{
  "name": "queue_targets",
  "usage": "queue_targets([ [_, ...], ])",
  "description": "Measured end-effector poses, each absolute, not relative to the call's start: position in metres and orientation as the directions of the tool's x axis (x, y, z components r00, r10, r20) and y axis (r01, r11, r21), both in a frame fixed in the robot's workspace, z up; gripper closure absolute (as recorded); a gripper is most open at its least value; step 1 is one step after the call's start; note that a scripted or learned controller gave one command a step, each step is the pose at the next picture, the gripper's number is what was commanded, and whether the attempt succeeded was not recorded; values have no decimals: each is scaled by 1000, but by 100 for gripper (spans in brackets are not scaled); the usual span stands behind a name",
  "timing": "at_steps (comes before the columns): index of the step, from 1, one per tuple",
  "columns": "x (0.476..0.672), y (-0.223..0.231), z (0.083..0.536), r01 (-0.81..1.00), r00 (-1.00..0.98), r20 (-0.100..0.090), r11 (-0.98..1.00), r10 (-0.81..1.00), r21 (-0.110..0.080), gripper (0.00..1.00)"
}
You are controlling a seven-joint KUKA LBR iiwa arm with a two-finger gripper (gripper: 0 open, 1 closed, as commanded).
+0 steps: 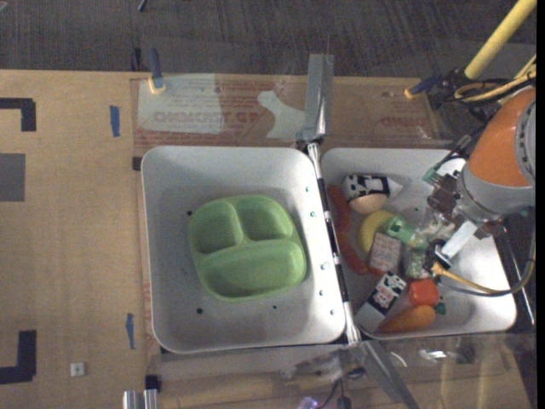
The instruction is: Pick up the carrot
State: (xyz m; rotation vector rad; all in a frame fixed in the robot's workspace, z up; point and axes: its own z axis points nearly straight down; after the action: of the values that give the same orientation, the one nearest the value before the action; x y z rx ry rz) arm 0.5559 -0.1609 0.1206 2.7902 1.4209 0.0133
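where the end effector [423,244] hovers, the carrot [410,319] lies below — apart.

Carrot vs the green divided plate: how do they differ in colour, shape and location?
The carrot is orange and tapered, while the green divided plate is lime green, broad and split into compartments. The carrot lies in the right bin, near its front edge among other toys; the plate sits alone in the left bin. The carrot is much smaller than the plate. Both rest inside white bins.

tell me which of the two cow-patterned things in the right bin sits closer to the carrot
The cow-patterned block at the bin's lower middle, just left of the carrot. The other cow-patterned toy lies near the top of the right bin, well away from it.
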Motion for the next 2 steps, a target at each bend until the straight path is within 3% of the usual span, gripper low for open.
queue_targets([
  [1,582,-153,292,640,769,-1,-769,640,0,100],
  [2,612,-107,271,331,944,-2,-944,331,0,100],
])
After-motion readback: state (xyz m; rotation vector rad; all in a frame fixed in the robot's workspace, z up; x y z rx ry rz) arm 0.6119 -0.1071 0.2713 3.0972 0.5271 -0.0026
